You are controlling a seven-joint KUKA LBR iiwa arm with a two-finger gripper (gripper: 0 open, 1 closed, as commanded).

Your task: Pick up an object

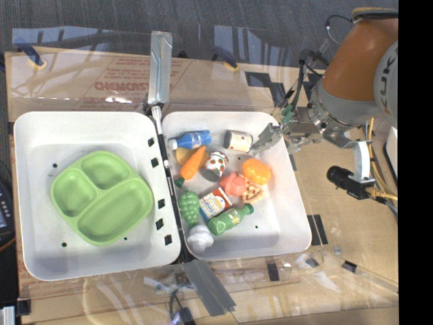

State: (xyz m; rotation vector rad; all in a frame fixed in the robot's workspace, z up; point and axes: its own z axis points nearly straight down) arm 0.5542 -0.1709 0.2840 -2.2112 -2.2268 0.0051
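Desk (352, 249) carries two white bins. Left bin (40, 249) holds a green divided plate (101, 196). Right bin (287, 215) holds a heap of toy food: blue bottle (193, 139), carrot (193, 162), green bottle (230, 219), orange fruit (257, 170). Hand (267, 137) hangs over that bin's far right corner, beside a small can (237, 141); its spread I cannot tell.

Two bins are sitting side by side on the desk (352, 249). The left bin (34, 249) is holding a divided plate (101, 196). The right bin (291, 222) is holding a cluster of toy foods: a bottle (191, 140) and a can (237, 141) are lying along the far side, a carrot (192, 162) is lying just in front of the bottle, and another bottle (230, 219) is lying nearer the front. The end effector (267, 137) is hanging over the right bin's far right corner, beside the can.
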